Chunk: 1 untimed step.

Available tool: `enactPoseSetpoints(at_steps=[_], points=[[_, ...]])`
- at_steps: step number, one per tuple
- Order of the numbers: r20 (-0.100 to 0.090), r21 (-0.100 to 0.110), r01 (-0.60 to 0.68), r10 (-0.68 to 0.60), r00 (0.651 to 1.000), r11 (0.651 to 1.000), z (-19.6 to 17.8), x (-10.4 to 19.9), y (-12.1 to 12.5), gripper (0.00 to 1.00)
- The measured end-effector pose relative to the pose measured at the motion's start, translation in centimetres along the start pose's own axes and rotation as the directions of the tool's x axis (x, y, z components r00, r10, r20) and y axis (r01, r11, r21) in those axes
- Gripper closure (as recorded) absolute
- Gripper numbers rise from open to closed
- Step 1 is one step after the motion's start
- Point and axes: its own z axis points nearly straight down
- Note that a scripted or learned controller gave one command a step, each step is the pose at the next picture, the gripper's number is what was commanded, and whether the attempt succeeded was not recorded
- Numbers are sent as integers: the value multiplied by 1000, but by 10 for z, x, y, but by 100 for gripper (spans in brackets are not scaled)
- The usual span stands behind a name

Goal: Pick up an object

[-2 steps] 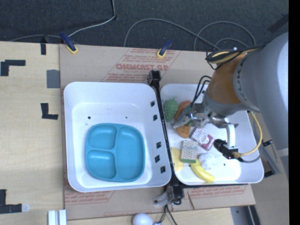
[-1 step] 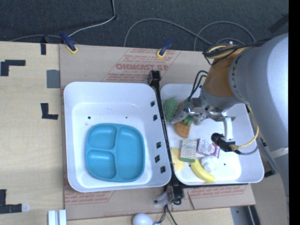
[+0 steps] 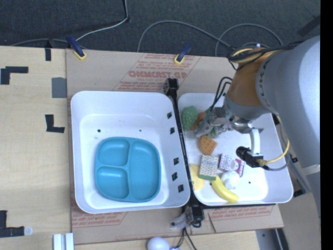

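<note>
Near edge of right bin [image 3: 281,194]: yellow banana [image 3: 225,189], checkered packet [image 3: 209,166], small pink carton [image 3: 228,163]. Farther in: waffle piece [image 3: 207,145], green vegetable toy [image 3: 188,116]. Hand [image 3: 210,124] low above waffle, reaching step; grip state impossible to tell. Next: settle onto one item, close, lift. Left bin [image 3: 83,108] carrying blue divided plate [image 3: 128,169].

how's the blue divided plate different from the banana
The blue divided plate lies in the left bin; the banana lies in the right bin. The plate is far larger, flat and alone; the banana is small, curved and crowded among other items. Both rest apart from the gripper.
</note>
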Motion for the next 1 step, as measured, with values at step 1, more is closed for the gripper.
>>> enactPoseSetpoints(at_steps=[1], points=[[-2,4,1,-1,1000,1000,-89,64,-97,100]])
